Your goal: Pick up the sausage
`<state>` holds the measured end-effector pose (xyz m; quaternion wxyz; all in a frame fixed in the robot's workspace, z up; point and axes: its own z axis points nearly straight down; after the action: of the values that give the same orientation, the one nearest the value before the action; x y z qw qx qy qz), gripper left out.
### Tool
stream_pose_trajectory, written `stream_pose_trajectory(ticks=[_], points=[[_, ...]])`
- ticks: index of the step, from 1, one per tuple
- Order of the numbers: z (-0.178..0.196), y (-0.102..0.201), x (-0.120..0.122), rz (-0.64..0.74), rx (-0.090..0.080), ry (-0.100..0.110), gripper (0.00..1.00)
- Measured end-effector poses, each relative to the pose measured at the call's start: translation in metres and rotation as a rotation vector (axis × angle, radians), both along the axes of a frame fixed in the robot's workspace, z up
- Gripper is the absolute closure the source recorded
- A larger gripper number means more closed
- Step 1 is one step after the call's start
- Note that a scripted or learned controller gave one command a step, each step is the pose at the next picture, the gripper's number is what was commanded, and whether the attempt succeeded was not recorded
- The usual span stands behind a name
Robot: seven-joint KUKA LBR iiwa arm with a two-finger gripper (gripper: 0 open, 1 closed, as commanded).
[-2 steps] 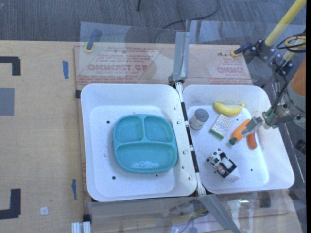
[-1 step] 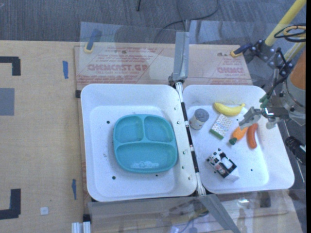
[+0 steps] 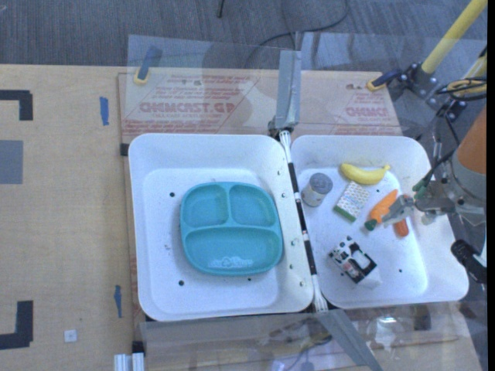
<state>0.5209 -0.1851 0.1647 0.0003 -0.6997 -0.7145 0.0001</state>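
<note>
Overhead slanted view of the wooden surface (image 3: 62, 230) carrying two shallow white plastic bins. Nearest the camera in the right bin (image 3: 441, 280) lies a small black-and-white blocky object (image 3: 353, 260). Above it, toward the bin's right wall, a short reddish-orange cylinder, judged to be the sausage (image 3: 401, 227), lies flat, just beside or touching the lower end of an orange plastic carrot with a green tip (image 3: 382, 208). The metal end effector (image 3: 425, 199) of the grey arm hangs just right of and above this pair; whether it stands wide, narrow or closed on anything cannot be told, as the parts blur together. Left of the carrot lies a small green-and-white card-like packet (image 3: 353, 200), then a grey tin can standing upright (image 3: 315, 188); farthest back lies a yellow plastic banana (image 3: 364, 173). The left bin (image 3: 155, 161) holds a teal three-compartment plate (image 3: 230, 228). For a sound pick, the approach should centre over the sausage's short body, straddle it across its width, and descend on the side away from the carrot, so that the neighbour is neither clamped nor nudged; a check for contact before lifting is prudent
</note>
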Motion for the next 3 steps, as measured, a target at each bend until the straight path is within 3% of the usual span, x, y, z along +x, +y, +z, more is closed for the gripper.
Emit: stream_pose_trajectory(ticks=[1, 2, 3], points=[[-0.077, -0.017, 0.004, 0.021, -0.002, -0.009, 0.00], [-0.065, -0.021, 0.005, 0.014, -0.005, -0.014, 1.00], [0.039, 0.021, 0.034, -0.068, -0.001, -0.002, 1.00]])
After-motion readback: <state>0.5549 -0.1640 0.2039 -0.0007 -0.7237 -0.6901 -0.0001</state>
